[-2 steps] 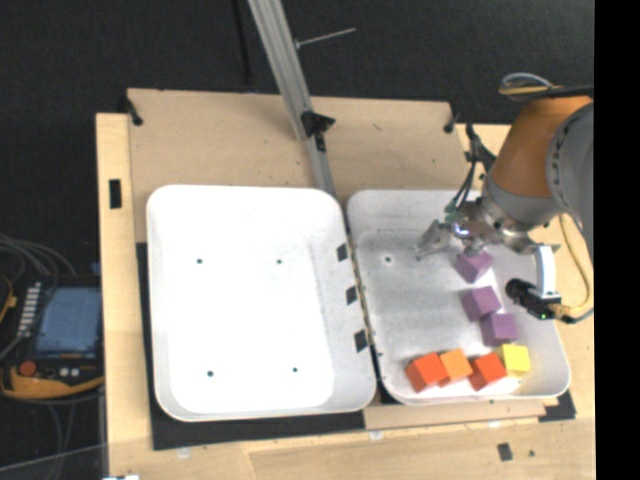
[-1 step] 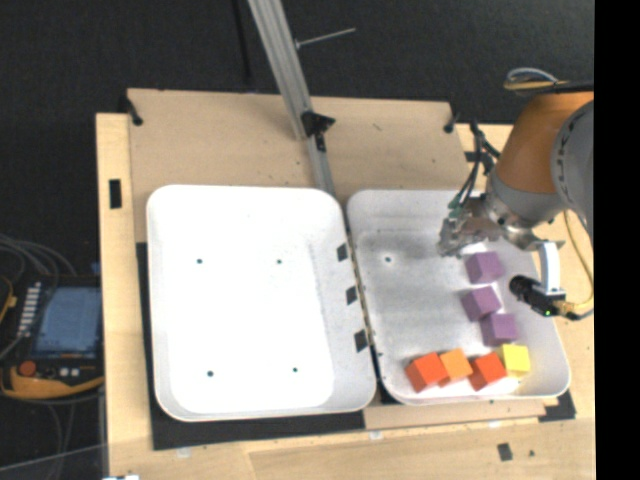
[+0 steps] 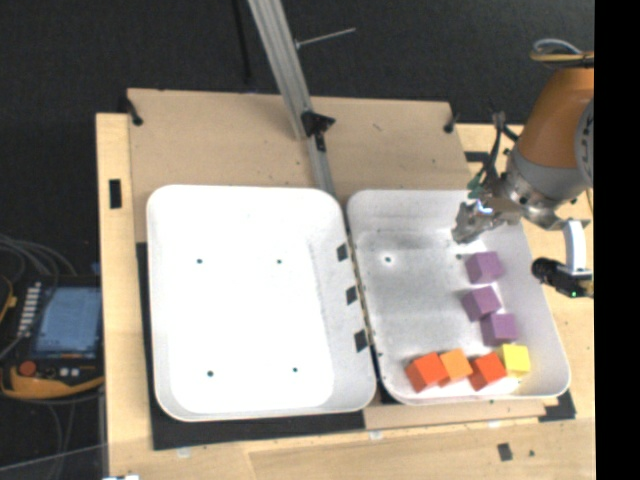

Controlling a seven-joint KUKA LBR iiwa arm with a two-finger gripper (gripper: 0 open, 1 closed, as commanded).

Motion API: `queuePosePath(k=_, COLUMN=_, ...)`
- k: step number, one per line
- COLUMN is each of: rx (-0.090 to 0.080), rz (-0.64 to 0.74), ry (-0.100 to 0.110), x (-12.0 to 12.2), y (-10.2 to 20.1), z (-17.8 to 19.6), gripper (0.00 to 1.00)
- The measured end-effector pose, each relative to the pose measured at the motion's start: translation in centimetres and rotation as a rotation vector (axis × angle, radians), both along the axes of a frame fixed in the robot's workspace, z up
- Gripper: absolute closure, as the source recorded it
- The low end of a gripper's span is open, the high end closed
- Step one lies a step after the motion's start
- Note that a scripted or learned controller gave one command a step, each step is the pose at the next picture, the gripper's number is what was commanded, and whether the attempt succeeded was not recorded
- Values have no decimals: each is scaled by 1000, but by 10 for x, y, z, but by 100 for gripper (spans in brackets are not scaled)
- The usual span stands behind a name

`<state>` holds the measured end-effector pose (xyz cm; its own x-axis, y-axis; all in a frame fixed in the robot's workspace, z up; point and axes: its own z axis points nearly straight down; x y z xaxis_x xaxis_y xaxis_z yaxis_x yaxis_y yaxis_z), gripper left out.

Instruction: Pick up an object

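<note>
My gripper point(image 3: 468, 223) hangs over the back right part of the right bin point(image 3: 400, 218), just above and left of the nearest purple block point(image 3: 485, 266). Two more purple blocks point(image 3: 481, 300) point(image 3: 500, 327) lie in a row below it along the bin's right side. At the front of that bin sit an orange-red block point(image 3: 428, 370), an orange block point(image 3: 457, 364), a red block point(image 3: 488, 370) and a yellow block point(image 3: 516, 358). Nothing shows between the gripper's fingers.
The left bin point(image 3: 250, 298) stands beside the right one, its white floor bare. A slanted metal post point(image 3: 285, 58) rises behind the bins. A blue-screened device point(image 3: 65, 323) sits off the bench at the left.
</note>
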<state>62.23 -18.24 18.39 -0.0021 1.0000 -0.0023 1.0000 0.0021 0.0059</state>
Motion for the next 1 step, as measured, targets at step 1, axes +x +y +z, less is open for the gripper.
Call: queuePosePath(k=1, rx=0, rz=2, ry=-2, x=1, y=-2, z=55, gripper=100)
